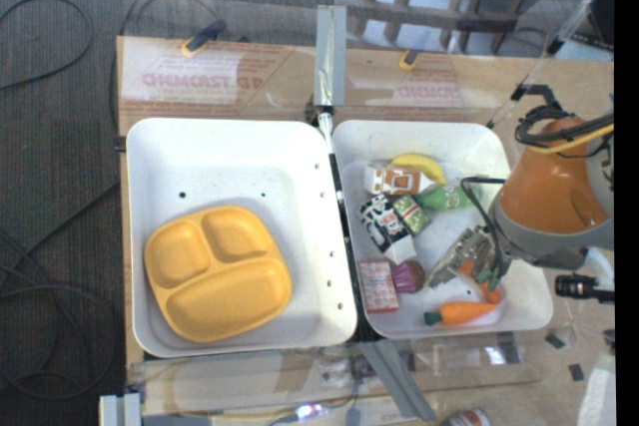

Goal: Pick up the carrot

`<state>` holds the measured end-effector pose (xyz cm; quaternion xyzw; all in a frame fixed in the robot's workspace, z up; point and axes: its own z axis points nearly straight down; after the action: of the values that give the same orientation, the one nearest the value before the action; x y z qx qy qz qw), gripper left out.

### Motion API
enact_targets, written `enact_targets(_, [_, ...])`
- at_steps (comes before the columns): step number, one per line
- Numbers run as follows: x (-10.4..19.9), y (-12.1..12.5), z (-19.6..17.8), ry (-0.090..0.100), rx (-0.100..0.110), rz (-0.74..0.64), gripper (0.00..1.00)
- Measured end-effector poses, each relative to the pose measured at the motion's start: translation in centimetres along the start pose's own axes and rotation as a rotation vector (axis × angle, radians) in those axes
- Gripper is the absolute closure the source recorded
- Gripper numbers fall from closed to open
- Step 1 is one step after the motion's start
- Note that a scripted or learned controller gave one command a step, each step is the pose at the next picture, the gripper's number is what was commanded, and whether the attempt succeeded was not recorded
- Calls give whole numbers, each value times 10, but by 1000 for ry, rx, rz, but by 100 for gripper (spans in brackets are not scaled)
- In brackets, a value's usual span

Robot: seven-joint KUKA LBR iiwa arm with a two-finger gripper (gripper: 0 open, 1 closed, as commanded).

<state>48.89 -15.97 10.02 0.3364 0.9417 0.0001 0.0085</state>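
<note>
I have the gripper (pixel 469 259) low in the right bin (pixel 509 150), toward its front right corner, and I cannot tell its state from here. The carrot (pixel 467 312) lies along the front edge, just in front of the gripper, with a second small orange piece (pixel 492 293) beside it. My worry is closing on that piece instead, or shoving the carrot against the wall. I count one carrot, one banana (pixel 419 165), one purple item (pixel 407 276), one yellow tray (pixel 218 271) in the left bin (pixel 160 140).

Carrot (pixel 464 312): orange, green-tipped, laid flat and near-horizontal at five o'clock in the right-hand bin (pixel 519 319).
</note>
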Motion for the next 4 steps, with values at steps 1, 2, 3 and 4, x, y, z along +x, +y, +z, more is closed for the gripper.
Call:
enact_targets(1, [0, 0, 0, 0, 0, 0, 0])
enact_targets(2, [-22, -26, 10, 4, -5, -363, 0])
enact_targets(3, [37, 48, 8, -5, -7, -486, 0])
enact_targets(4, [81, 111, -84, 18, 3, -295, 0])
